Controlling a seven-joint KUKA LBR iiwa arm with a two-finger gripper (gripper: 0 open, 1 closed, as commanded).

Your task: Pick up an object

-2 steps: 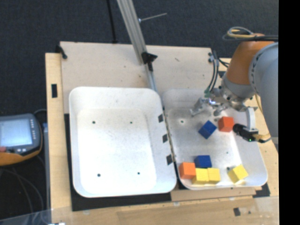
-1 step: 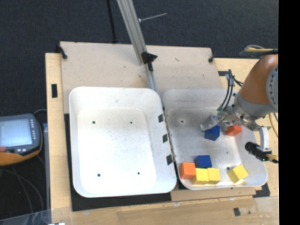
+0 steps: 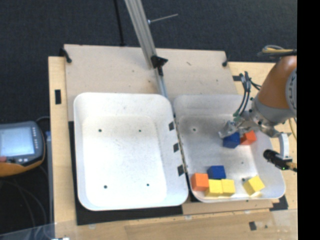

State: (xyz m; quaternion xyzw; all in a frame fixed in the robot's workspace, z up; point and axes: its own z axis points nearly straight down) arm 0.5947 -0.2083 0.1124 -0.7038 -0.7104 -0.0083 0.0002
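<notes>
Nearest me along the right bin's [image 3: 200,109] front edge: an orange cube [image 3: 200,181], a blue cube [image 3: 216,172] just behind, two yellow cubes [image 3: 221,187] touching each other, and a lone yellow cube [image 3: 254,185] tilted toward the front right corner.

Target, as I judge it: the blue block [image 3: 231,141] in the bin's right middle, with an orange block [image 3: 248,137] touching its right side. Gripper [image 3: 231,131] sits right over the blue block's back edge. I cannot tell how its jaws stand from this slanted view, nor whether anything is between them, so I won't call it a grasp.

To do this well, I'd want the jaws straddling the blue block alone. The orange neighbour is tight against it, so a finger may land on top of it or shove both. Centring over the blue one and closing across the free sides looks safest. Lift straight up and check the block comes with it.

Surface: shallow white bin floor, speckled grey with scuffs, probably slick, so blocks may slide when nudged. Left bin [image 3: 125,149] carries no blocks. Both sit on a pale wooden bench [image 3: 120,69].

Room: dark carpet, a slanted metal rail [image 3: 142,29] over the bench's back edge, a handheld pendant [image 3: 19,144] off the left side.
</notes>
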